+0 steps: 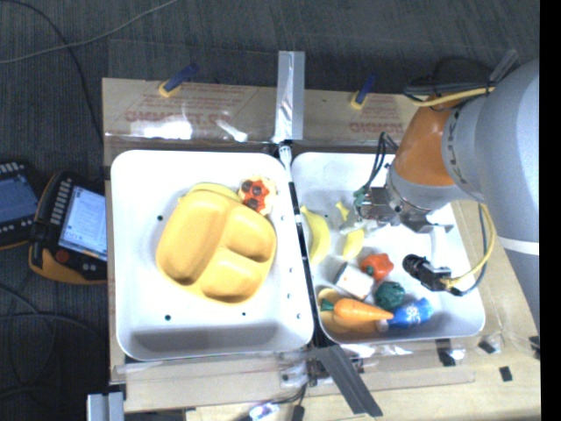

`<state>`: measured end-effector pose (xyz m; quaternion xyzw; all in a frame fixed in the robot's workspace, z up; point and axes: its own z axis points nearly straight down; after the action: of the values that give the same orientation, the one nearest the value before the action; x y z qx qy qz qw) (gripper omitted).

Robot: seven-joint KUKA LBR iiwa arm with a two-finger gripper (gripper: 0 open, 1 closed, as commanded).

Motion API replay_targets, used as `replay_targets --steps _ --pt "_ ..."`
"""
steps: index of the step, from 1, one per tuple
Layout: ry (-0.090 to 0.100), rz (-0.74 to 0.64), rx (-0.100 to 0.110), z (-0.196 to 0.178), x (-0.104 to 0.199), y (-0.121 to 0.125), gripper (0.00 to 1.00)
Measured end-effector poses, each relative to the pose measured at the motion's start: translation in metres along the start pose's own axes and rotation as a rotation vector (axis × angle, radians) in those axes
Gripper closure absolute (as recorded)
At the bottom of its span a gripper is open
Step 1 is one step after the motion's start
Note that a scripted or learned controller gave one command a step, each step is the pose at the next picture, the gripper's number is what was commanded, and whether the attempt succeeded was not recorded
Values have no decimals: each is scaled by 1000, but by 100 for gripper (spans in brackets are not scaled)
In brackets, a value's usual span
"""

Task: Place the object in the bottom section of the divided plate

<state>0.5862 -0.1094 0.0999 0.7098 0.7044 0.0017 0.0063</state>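
Over the right bin (pixel 469 323), the claw (pixel 372 202) hung low above a clutter of toy food; from my feed I could not tell its state, nor that it held anything. The banana (pixel 317 232), carrot (pixel 355 311) and red piece (pixel 376 265) lay crowded together, so which was the object stayed unclear to me. The yellow divided plate (pixel 217 244) sat in the left bin (pixel 140 323), its bottom section bare. I judged a grab might snag two neighbours, or slip against the bin's wall.

Grey arm (pixel 513 147) from the right, orange-banded wrist bent down, pincer (pixel 364 207) low.
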Motion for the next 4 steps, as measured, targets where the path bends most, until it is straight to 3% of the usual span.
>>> replay_targets --steps 1,2,3,4 --pt "0 410 5 10 15 40 100" --pt "-3 558 15 -83 89 62 100" --pt "1 66 15 -83 83 79 100" --pt "4 -22 14 -89 105 24 100"
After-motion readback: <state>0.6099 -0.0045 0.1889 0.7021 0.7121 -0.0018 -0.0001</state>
